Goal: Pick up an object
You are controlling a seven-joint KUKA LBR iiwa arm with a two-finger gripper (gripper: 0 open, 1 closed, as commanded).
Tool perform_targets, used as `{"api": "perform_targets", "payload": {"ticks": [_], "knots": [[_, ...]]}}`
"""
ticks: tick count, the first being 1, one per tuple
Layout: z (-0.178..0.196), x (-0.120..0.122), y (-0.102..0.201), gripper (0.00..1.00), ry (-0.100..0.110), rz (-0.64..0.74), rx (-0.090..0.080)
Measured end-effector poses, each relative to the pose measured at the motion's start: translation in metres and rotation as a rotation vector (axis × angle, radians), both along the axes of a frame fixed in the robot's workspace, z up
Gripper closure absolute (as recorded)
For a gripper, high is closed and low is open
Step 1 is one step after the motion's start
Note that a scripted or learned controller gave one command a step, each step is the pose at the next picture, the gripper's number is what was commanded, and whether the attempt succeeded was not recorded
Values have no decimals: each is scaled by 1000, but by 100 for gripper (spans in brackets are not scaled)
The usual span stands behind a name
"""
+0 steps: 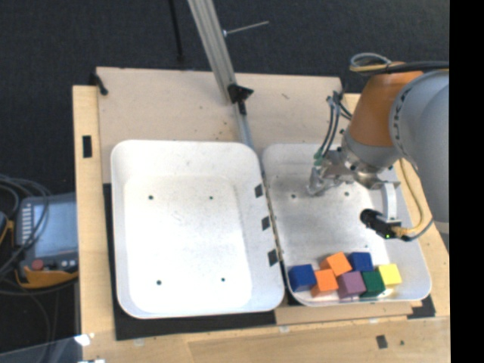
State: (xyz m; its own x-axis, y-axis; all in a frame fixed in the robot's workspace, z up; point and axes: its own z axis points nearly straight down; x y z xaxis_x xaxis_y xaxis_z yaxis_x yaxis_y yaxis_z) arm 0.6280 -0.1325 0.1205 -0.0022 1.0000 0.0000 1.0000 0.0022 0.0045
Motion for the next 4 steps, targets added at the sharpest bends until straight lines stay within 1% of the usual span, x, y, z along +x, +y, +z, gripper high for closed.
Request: {"api": "perform_targets", "payload": {"ticks": [1,2,3,4], "knots": [[60,-1,8,100,-3,2,-1],[112,-9,4,100,-3,0,-1],[150,-7,3,100,-2,5,-1],[145,-4,54,100,4,4,0]]}}
